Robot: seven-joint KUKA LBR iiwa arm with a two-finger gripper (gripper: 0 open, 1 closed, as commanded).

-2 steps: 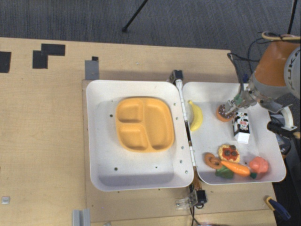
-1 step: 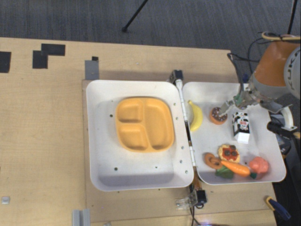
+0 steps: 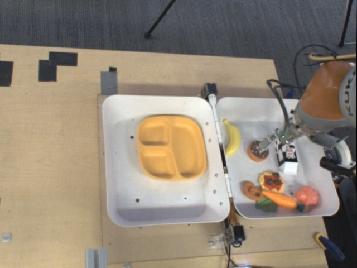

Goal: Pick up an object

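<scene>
Donut (image 3: 257, 151) is lying flat in the arm-side bin (image 3: 251, 113), just beside the claw (image 3: 271, 141) on its banana (image 3: 233, 137) side, round with no long axis; claw spread or pinched: cannot tell.

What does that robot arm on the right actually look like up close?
It is a thick, rounded grey robot arm with a glossy orange band above the wrist. It narrows to a slim silvery metal gripper, and a thin black cable loops beside it.
</scene>
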